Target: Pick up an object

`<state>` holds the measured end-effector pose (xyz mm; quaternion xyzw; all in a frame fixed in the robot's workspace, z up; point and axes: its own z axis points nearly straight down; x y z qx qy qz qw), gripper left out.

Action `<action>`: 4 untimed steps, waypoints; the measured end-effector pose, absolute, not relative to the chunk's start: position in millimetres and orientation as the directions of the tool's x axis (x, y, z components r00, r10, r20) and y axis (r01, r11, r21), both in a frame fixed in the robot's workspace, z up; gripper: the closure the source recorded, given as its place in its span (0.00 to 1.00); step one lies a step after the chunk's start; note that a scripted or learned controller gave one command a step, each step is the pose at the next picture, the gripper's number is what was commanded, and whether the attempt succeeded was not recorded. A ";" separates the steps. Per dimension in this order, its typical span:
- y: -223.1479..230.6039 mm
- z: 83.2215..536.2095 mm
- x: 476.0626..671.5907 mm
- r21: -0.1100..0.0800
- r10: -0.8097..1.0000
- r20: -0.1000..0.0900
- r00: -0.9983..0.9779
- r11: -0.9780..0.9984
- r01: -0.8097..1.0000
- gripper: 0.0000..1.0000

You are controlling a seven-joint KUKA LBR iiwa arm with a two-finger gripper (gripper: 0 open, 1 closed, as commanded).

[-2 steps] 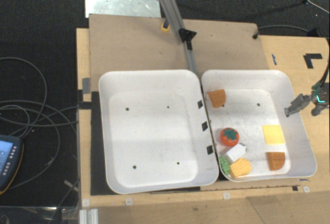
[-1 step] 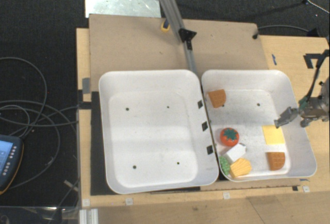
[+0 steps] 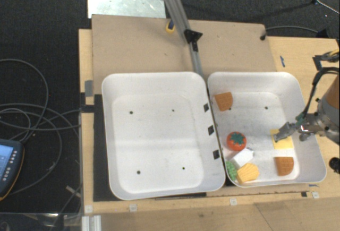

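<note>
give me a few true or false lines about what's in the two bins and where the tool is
1. All the objects lie in the right bin. True.
2. The tool is over the left bin. False: it is over the right bin, next to the yellow block.
3. The red ball lies near the bin's left wall. True.
4. The tool holds the orange block. False: that block lies apart, near the bin's far left corner.
</note>
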<state>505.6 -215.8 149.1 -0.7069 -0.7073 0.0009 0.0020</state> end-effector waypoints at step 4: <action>-207.8 232.0 501.7 0.009 1.000 -0.004 -0.005 0.005 1.000 1.00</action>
